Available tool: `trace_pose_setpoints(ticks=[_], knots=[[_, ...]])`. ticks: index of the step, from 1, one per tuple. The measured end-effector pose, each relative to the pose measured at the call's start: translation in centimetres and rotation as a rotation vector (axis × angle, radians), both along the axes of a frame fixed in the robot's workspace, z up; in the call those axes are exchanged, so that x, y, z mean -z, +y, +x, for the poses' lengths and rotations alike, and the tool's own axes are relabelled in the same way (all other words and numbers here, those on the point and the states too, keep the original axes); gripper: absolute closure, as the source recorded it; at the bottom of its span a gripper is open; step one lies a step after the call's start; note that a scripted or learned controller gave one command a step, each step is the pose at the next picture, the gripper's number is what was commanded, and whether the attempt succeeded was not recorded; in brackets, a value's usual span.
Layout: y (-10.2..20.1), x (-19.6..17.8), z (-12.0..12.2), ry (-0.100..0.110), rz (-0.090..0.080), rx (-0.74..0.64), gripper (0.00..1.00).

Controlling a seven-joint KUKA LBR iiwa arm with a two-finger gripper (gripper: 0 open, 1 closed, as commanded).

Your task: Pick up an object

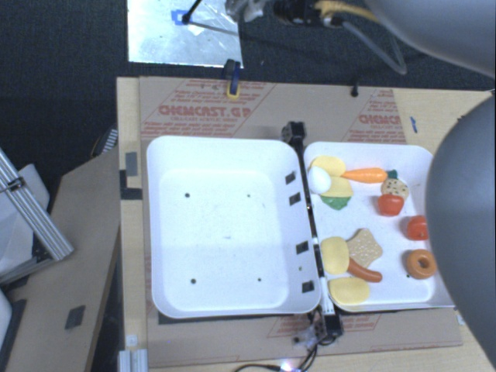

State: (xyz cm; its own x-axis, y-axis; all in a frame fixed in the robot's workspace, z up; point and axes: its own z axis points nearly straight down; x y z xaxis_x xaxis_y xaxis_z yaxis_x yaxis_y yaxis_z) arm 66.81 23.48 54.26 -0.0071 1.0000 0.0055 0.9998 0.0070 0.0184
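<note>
Camera view: the right bin [422, 155] holds the toy food, and everything below is placed against the carrot [364, 175] near its far rim. Just left of the carrot lie a white egg [319, 180] and a yellow piece [330, 166]; a green piece [336, 201] sits below those. A red piece [390, 204] lies just below the carrot's leafy end, a doughnut [421, 263] well below that, and a cracker [364, 246] and sausage [364, 271] lower left.

These look like light, stiff, smooth plastic, likely slippery. The carrot seems the best take: slender, apart from its neighbours, pinched across its middle.

The grey arm [461, 231] covers the bin's right side, cutting off a red thing [417, 228]. I cannot tell the gripper's state.
</note>
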Motion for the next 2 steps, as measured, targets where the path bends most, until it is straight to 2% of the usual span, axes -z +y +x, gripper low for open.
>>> trace_pose_setpoints(ticks=[1,2], knots=[[0.0,1.9,0.0,0.017,-0.005,0.001,1.0],[0.0,2.9,0.0,0.017,-0.005,0.001,1.0]])
